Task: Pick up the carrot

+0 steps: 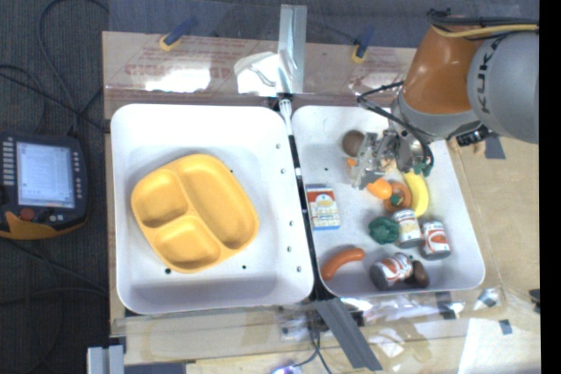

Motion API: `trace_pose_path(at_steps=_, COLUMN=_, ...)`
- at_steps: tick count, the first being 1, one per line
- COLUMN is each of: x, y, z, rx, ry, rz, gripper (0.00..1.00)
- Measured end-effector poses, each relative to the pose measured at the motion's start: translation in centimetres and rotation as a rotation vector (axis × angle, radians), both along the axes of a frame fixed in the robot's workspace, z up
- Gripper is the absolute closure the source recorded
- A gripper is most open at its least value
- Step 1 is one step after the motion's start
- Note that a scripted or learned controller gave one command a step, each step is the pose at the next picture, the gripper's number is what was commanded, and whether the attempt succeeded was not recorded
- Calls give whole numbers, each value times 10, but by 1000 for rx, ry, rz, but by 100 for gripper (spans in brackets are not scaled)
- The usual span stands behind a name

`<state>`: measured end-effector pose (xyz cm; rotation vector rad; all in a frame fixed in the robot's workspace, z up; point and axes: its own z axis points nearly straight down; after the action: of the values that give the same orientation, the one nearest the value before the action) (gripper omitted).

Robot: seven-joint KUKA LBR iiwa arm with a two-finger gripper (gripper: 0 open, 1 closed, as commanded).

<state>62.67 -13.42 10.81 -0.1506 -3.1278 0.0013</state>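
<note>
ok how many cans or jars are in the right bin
3, all near the front right of the right bin: one small can beside the green item, a red-labelled can to its right, and a dark jar lying in front. The gripper may hide others.

One fixed camera looks slantwise down on both bins [123,188].

Both bins [206,298] white. Divided tray [193,210] in left bin yellow. Right bin: carrot [380,188] orange; at its 3 o'clock banana [417,193] yellow; at 6 broccoli [383,229] dk green; sausage [341,259] red-orange; carton [323,208] red/white. Arm [473,83] grey w/ orange band.
</note>
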Motion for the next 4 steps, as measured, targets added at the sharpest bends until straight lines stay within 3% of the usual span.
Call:
trace_pose_path(at_steps=1, x=-80, y=21, z=-14, rx=-6, ry=-33, rz=374, gripper=100)
trace_pose_path(at_steps=2, x=-78, y=10, z=207, rx=-1, ry=-21, rz=485, gripper=100)
trace_pose_path(at_steps=3, x=-79, y=10, z=202, rx=4, ry=-13, rz=486, gripper=0)
trace_pose_path(at_steps=4, x=-94, y=23, z=85, rx=12, ry=-4, rz=593, gripper=0)
